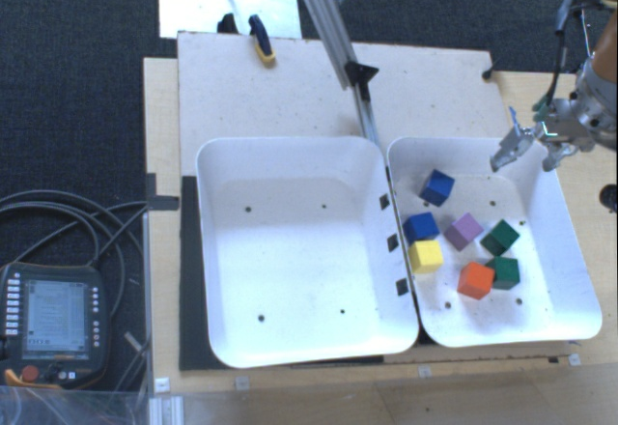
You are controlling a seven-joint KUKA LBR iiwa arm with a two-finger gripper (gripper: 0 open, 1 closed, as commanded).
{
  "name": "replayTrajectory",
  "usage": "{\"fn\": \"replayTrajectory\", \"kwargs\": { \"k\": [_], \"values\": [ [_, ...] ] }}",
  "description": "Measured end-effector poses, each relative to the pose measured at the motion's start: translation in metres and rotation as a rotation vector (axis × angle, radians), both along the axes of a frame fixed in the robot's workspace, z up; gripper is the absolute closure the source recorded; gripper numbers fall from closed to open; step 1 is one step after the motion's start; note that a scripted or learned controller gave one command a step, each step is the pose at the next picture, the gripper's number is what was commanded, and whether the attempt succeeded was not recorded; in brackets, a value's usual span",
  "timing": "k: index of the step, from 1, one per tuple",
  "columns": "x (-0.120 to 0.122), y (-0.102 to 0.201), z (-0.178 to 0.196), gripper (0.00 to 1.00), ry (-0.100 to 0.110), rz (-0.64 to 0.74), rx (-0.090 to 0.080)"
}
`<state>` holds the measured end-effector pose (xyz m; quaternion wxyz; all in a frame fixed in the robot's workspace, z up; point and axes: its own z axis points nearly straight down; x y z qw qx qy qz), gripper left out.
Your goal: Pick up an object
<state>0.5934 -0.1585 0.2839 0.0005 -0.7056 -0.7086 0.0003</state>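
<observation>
Several small cubes lie in the right bin (570,264): a blue cube (437,187) at the back, a second blue cube (420,226) with a yellow cube (426,256) just in front of it by the left wall, a purple cube (463,230), two green cubes (500,238) (503,271) and an orange cube (475,279). My gripper (528,158) hangs over the bin's back right corner, above and to the right of the cubes. Its fingers are open and hold nothing.
The left bin (222,220) stands beside the right one. A slanted metal pole (323,8) runs down to the seam between the bins. A teach pendant (53,322) with cables lies at the lower left. A yellow and blue clamp (262,39) sits at the bench's back.
</observation>
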Motion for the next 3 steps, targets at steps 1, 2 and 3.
{"fn": "replayTrajectory", "kwargs": {
  "k": [1, 2, 3],
  "values": [
    [0.001, 0.000, 0.002, 0.00, -0.004, 0.001, -0.001],
    [0.002, 0.003, -0.060, 0.00, 0.001, -0.002, 0.000],
    [-0.004, 0.001, -0.103, 0.00, 0.001, -0.003, 0.000]
  ]
}}
